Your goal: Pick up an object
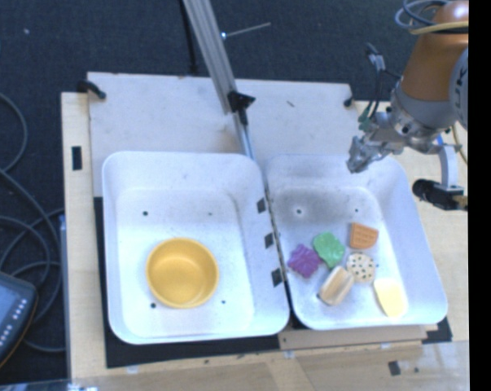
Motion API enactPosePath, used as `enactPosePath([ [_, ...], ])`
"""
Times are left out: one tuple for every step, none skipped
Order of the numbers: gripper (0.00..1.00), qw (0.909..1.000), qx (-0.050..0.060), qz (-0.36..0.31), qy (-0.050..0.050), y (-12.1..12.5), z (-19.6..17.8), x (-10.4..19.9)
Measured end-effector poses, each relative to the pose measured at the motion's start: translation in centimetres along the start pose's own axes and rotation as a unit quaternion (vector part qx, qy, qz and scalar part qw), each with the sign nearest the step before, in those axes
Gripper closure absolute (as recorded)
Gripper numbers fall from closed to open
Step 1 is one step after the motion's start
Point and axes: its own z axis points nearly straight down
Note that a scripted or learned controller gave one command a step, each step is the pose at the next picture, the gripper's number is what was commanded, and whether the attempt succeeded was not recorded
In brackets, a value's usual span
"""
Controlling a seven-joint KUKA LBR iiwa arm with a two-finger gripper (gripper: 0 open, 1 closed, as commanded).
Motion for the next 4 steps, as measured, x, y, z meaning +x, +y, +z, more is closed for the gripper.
enactPosePath([
  [1.0,1.0,-0.001,-0.001,0.0,0.6,-1.1,5.8],
  [1.0,1.0,-0.001,-0.001,0.0,1.1,-2.0,11.5],
  [1.0,1.0,0.0,-0.001,0.0,0.4,-1.8,17.3],
  [1.0,1.0,0.0,-0.001,0.0,1.1,-2.2,22.7],
])
